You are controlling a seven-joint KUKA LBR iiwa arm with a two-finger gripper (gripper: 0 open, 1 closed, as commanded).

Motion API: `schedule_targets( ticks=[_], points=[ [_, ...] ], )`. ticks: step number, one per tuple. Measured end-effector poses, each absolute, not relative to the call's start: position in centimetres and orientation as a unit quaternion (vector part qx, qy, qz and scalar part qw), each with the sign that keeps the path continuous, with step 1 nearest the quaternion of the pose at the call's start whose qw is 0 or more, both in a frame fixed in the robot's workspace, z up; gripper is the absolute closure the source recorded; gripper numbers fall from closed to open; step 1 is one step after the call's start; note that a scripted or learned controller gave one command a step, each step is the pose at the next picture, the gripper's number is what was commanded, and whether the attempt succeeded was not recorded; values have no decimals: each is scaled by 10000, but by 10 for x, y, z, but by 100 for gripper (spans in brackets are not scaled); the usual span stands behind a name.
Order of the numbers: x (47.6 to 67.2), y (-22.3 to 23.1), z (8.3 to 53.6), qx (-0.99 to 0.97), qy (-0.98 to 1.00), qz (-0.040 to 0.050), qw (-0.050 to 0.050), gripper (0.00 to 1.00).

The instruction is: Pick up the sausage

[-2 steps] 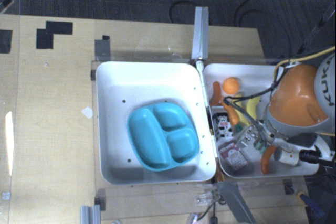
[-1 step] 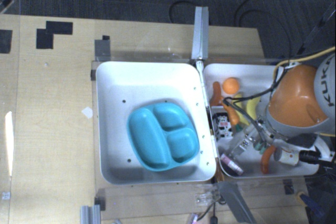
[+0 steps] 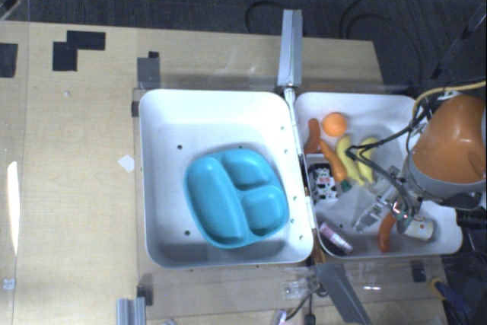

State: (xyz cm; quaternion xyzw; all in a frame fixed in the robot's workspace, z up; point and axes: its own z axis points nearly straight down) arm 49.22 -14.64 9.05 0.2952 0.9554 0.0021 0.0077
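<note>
The arm's gripper (image 3: pixel 383 211) hangs low in the right bin (image 3: pixel 449 243), but I cannot tell if the claw is spread or pinched. The reddish sausage (image 3: pixel 385 232) lies right under it, near the front wall. It should drop straight down and squeeze the sausage across its thin middle.

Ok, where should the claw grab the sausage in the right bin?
Across the middle of the sausage, from straight above. It lies flat, its long axis running roughly front to back, so close across its narrow width. The claw is at its far end.
</note>
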Motion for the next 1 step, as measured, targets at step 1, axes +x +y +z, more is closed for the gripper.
schedule_targets(
  ticks=[1],
  points=[
    [492, -146, 90, 2952, 9554, 21, 77, 0]
  ],
)
